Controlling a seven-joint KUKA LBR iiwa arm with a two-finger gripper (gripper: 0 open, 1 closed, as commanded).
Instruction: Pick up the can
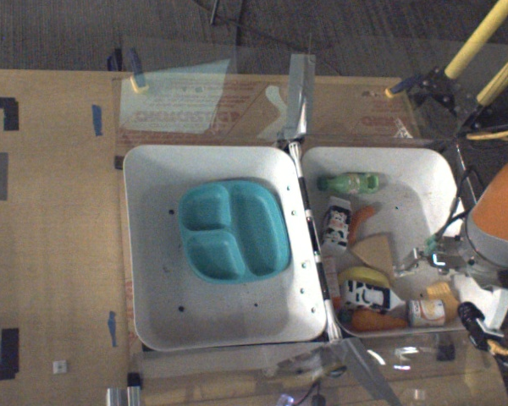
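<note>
A small can [426,313] with a pale label lies on its side near the front right corner of the right bin [423,163]. My gripper [419,260] hangs over the right part of that bin, just behind the can and beside a tan wedge [375,250]. Nothing shows as held in it. The arm's orange band [501,218] is at the right edge of the view.
The right bin also holds a green bottle [349,182], a black-and-white carton [336,227], a banana [364,275], a dark blue container [367,295], a carrot [378,320] and a yellow piece [444,293]. The left bin [152,227] holds a teal divided plate [234,229].
</note>
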